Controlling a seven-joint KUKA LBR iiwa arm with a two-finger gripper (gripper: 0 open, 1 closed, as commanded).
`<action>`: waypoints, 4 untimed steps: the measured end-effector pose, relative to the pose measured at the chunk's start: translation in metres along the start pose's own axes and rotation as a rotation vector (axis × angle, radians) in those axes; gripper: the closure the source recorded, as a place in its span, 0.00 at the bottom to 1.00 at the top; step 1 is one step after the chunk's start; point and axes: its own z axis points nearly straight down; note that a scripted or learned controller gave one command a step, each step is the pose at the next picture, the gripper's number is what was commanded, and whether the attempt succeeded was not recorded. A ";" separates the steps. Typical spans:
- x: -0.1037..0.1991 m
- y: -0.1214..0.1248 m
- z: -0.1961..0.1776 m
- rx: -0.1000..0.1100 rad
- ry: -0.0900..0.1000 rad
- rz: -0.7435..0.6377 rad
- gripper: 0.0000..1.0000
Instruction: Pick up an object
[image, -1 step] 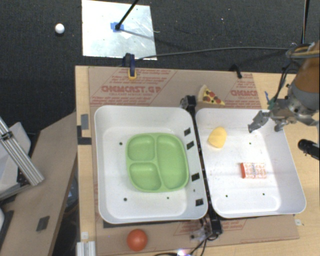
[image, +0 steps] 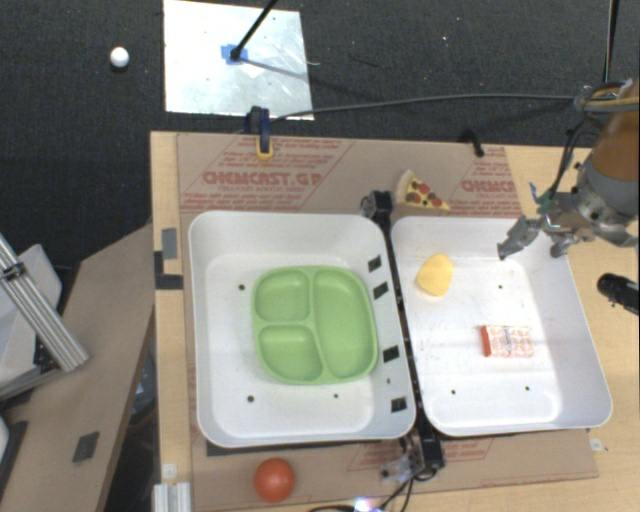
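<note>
Spread wide with nothing between its fingers, my claw (image: 534, 238) hangs over the far right corner of the right bin (image: 590, 392). Inside that bin, a yellow lump (image: 434, 275) lies near the far left corner and a red-and-white packet (image: 507, 341) sits nearer the middle, both well apart from my fingers. A green tray (image: 313, 324) fills the left bin (image: 215, 400), a pizza slice (image: 422, 192) lies beyond the bins, and a red ball (image: 273, 479) rests on the near edge.

Yellow lump (image: 435, 275), perhaps a lemon, and red-white packet (image: 507, 341), right bin
</note>
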 end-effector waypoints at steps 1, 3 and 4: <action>-0.009 0.000 0.046 0.000 -0.001 0.002 0.00; -0.007 0.000 0.122 -0.001 -0.001 0.000 0.00; -0.007 0.001 0.110 -0.004 -0.001 -0.001 1.00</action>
